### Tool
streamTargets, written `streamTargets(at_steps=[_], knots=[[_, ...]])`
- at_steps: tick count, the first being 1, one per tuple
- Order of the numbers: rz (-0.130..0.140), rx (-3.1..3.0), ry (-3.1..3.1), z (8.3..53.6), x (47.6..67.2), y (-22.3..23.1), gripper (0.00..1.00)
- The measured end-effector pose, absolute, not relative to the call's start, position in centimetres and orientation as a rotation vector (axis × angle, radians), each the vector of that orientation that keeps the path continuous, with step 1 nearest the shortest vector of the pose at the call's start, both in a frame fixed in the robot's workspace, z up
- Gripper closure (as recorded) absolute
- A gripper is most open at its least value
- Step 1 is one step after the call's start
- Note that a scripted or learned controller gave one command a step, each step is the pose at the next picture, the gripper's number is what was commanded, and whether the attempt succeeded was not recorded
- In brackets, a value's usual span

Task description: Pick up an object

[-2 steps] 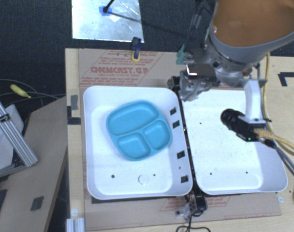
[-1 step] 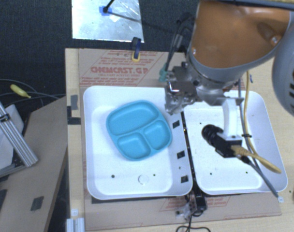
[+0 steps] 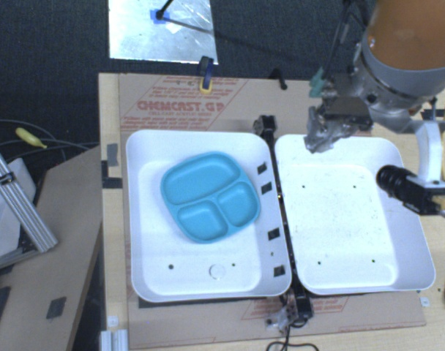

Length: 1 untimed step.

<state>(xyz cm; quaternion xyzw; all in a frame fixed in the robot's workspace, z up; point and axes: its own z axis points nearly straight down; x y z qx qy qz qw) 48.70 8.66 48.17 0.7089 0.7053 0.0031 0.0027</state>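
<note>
Two shallow white bins sit side by side on a brown cardboard sheet (image 3: 186, 101) printed with red lettering. Nearest the camera, the front rims of both bins are joined along the middle by a row of small black clips (image 3: 273, 234). The left bin (image 3: 146, 269) holds a blue divided plate (image 3: 210, 196) (three compartments, one large and two small), lying flat and slightly turned, roughly central in the bin and clear of its walls. The right bin (image 3: 405, 269) shows a bare floor with fine dark specks and a few small holes. A black cylindrical part (image 3: 402, 185) on a white bracket overhangs that bin's right side. Farther back, the gripper (image 3: 321, 139) hangs over the rear left corner of the right bin, well apart from the plate; nothing is visible between its fingers, and their spacing cannot be determined. Beyond the bench, a shiny metal sheet (image 3: 160, 20) lies on dark carpet.
</note>
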Motion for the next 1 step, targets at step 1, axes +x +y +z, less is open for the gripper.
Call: streamTargets(at_steps=[1], knots=[[0.003,2.213,2.230,46.77,48.62,14.51,1.00]])
